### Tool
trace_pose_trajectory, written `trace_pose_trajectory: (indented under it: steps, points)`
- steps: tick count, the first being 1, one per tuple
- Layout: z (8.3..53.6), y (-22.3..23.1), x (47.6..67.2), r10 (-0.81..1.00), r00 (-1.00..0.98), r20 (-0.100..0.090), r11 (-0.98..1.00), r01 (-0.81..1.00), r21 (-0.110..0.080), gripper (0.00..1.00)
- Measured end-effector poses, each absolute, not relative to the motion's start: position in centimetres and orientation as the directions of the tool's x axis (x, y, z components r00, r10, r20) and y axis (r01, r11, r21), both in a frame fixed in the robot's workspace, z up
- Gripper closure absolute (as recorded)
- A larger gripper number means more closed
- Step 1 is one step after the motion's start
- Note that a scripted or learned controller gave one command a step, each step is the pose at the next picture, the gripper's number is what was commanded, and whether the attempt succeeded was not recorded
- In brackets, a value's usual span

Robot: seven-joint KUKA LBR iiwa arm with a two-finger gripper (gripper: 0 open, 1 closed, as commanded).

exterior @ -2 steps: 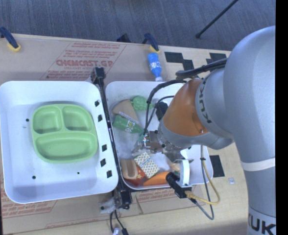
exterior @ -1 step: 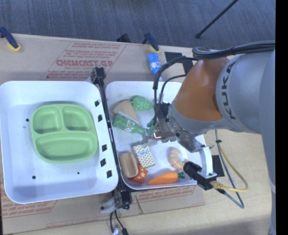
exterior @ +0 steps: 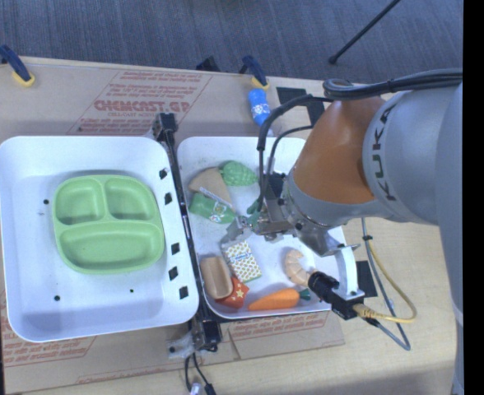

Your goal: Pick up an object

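While the gripper [exterior: 244,225] is lowered into the right bin [exterior: 194,156], whether anything is held cannot be told. It is seen just above a checkered packet [exterior: 243,261], beside a green can [exterior: 211,208]. A carrot [exterior: 274,300], hot dog [exterior: 216,276] and croissant [exterior: 295,265] lie nearer. In the left bin [exterior: 11,220], 1 green tray [exterior: 108,222] is seen.
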State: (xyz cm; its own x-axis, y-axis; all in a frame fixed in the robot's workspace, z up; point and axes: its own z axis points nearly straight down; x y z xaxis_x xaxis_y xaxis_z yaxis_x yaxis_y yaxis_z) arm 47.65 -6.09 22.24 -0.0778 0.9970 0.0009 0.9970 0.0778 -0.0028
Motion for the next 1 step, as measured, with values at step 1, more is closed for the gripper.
trace_pose_trajectory:
  steps: [1]
  points:
    - [19.12,-3.54,47.56,0.962,-0.273,0.003,0.273,0.962,-0.005,0.0]
